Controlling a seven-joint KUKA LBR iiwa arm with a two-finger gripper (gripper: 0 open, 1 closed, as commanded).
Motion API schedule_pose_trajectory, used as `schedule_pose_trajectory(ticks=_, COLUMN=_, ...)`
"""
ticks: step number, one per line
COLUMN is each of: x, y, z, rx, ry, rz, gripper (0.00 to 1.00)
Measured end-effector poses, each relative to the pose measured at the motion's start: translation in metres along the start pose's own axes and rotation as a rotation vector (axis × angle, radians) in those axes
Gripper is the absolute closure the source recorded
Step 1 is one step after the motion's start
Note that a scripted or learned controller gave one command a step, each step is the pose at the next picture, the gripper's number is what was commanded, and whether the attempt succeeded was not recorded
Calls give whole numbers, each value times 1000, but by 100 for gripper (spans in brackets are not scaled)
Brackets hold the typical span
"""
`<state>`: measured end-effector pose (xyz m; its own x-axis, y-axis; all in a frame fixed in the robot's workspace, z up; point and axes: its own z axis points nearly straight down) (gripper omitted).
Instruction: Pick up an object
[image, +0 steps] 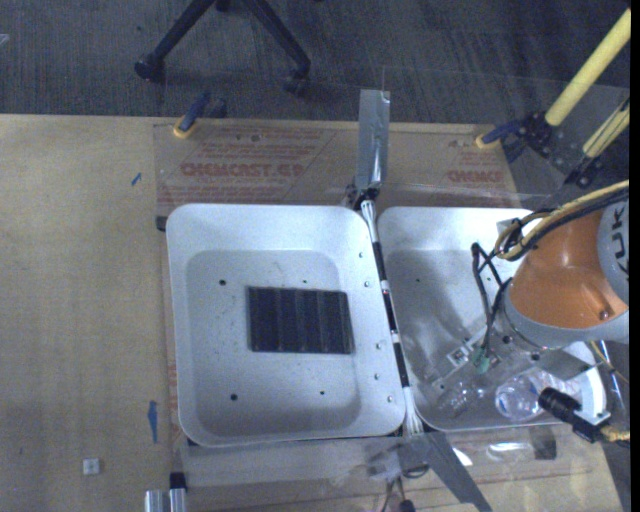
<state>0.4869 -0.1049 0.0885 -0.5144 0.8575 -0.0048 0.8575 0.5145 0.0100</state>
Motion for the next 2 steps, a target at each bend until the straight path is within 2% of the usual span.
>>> schedule_pose_trajectory(ticks=1, x=-36, y=-16, z=0, rx=-6, ry=6, rz=107, gripper=0)
schedule_pose_trajectory(ticks=2, x=-73, y=-2, z=1, rx=3, ry=0, rz=304, gripper=0)
